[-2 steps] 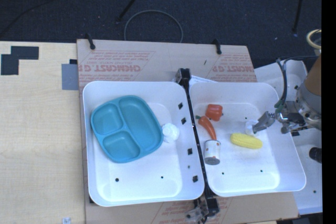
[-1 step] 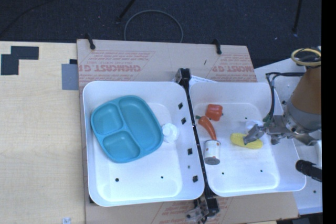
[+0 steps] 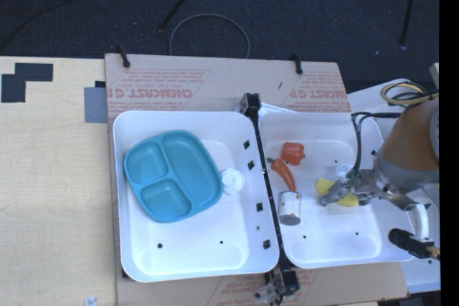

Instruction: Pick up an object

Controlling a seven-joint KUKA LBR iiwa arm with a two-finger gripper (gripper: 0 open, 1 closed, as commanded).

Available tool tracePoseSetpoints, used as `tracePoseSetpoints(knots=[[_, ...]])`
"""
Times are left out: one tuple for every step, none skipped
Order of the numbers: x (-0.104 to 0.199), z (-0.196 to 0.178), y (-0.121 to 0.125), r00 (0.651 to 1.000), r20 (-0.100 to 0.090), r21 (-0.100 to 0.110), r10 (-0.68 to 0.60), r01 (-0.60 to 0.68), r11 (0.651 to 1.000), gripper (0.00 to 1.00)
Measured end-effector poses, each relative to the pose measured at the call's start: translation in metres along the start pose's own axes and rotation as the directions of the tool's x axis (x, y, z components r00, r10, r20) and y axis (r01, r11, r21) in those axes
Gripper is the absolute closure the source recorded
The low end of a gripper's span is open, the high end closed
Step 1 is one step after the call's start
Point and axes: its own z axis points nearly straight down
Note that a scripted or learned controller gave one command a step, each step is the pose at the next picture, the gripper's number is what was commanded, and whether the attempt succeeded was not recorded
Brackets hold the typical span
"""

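Note:
My gripper (image 3: 333, 195) is low in the right bin (image 3: 337, 247), near its right middle, with the arm coming in from the right. A yellow object (image 3: 325, 186) lies right at the gripper tip, and more yellow shows just behind the tip at the lower right. To the left of it lie a small silver can (image 3: 289, 208), a long red-orange piece (image 3: 282, 173) and a small orange-red block (image 3: 292, 153).
The left bin (image 3: 186, 254) holds a teal divided plate (image 3: 172, 175) and a small white object (image 3: 232, 180) beside its right edge. A black divider (image 3: 262, 190) runs between the two bins. Cables hang at the far right.

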Motion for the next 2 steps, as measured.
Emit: tracePoseSetpoints(knots=[[-0.001, -0.013, 0.001, 1.0, 0.0, -0.002, 0.003, -0.003, 1.0, 1.0], [-0.001, -0.056, -0.003, 1.0, 0.0, -0.002, 0.003, -0.003, 1.0, 1.0]])
